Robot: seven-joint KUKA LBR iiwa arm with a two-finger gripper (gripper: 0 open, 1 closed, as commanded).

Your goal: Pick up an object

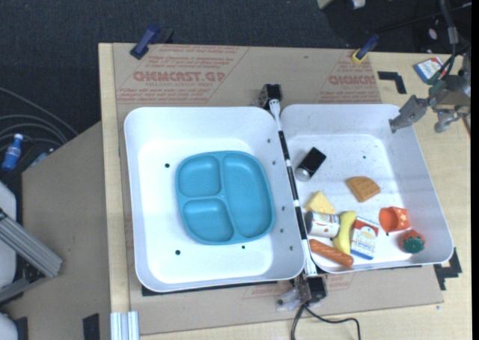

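Front edge: one black connector [315, 287] with a cable trailing off the bench, just below the seam between the bins.
Bins: two, shallow, white, smooth plastic, rounded corners — left bin [150, 144] and right bin [412, 144] touching along a dark centre strip.
Left bin contents: one blue plate [223, 196], rounded rectangle, glossy, split into three compartments, lying flat near the middle.
Right bin contents: about nine small items, mostly toy food, crowded toward the near side.
Near cluster: one orange-red sausage [330, 253] on the near rim; one yellow banana [346, 231], curved, just above it; one small printed box [323, 223] left of the banana; one white carton [364, 242] with red and blue print, right of the banana, touching it.
Cheese: one pale yellow wedge [321, 202], just above the printed box.
Bread: one tan slice [363, 188], matte, lying apart near the bin's middle.
Right corner: one orange pepper-like piece [394, 218]; one red strawberry [412, 241] with green top, just beside it.
Black item: one dark block with a grey round end [308, 162], tilted, near the centre strip.
Gripper [438, 110]: grey metal, over the far right corner of the right bin, well apart from every item, nothing between the fingers — how wide they stand, cannot tell.
Bench: brown board with red print, two blue clamps [144, 42] at the far edge.
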